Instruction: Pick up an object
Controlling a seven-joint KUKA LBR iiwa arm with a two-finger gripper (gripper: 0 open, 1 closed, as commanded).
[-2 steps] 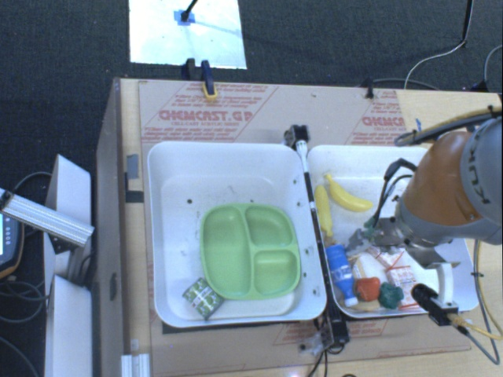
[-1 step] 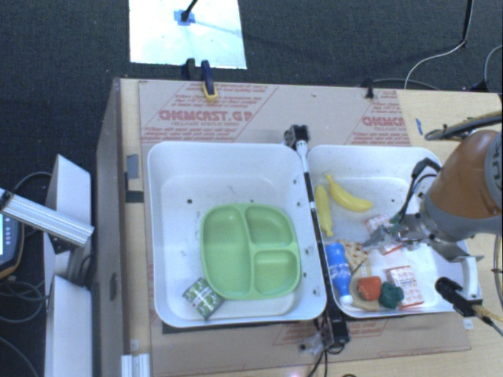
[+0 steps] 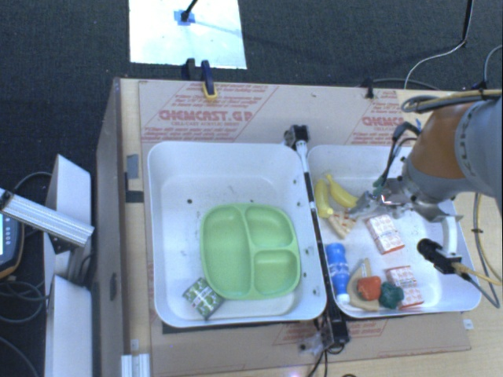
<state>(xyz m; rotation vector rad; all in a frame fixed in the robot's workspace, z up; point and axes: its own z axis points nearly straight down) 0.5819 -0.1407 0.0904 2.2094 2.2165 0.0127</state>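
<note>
The gripper (image 3: 368,203) hangs low in the right bin (image 3: 464,301). The yellow banana (image 3: 336,192) lies just to its left, long side slanting. It seems to hold nothing, though its opening is too blurry to tell.

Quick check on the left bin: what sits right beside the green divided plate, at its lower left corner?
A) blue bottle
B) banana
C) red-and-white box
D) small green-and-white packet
D. A small green-and-white packet lies against the lower left edge of the green divided plate in the left bin; the blue bottle, banana and the red-and-white boxes are all in the right bin.
</note>
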